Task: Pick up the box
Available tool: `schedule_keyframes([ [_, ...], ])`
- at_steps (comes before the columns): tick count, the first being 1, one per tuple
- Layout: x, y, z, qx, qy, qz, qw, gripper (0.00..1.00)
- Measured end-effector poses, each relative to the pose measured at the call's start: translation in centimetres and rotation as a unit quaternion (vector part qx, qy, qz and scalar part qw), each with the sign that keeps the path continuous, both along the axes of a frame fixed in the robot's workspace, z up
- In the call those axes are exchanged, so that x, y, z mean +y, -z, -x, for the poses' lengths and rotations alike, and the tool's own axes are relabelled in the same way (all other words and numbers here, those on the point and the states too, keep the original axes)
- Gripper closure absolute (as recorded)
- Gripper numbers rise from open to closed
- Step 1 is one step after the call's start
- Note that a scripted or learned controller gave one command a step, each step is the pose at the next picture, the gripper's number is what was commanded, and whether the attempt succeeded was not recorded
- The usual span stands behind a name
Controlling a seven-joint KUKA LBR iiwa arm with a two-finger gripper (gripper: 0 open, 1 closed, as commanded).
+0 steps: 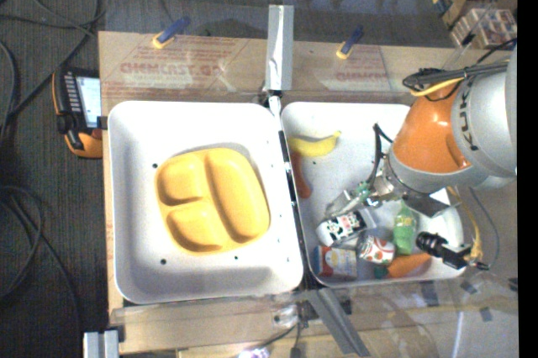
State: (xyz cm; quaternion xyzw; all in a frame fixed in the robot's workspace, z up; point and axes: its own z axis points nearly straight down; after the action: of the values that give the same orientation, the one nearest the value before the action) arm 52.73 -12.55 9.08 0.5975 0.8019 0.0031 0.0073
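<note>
Box lies at the front edge of the right bin, near its front-left corner, beside a small cow-print carton. Left bin carries a yellow divided tray. Gripper hangs above the right bin's middle, behind and right of the box, apart from it; whether it is released or clenched cannot be told.

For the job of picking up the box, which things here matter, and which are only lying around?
Belongs to the job:
- box, white with black print, in the right bin
- gripper, just above it

Lying about:
- banana
- green bottle
- carrot
- yellow divided tray in the left bin
</note>
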Motion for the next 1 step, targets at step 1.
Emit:
schedule_keyframes([
  [1,1.64,0.01,-2.87,0.002,0.125,-0.0014,0.9922,0.0],
])
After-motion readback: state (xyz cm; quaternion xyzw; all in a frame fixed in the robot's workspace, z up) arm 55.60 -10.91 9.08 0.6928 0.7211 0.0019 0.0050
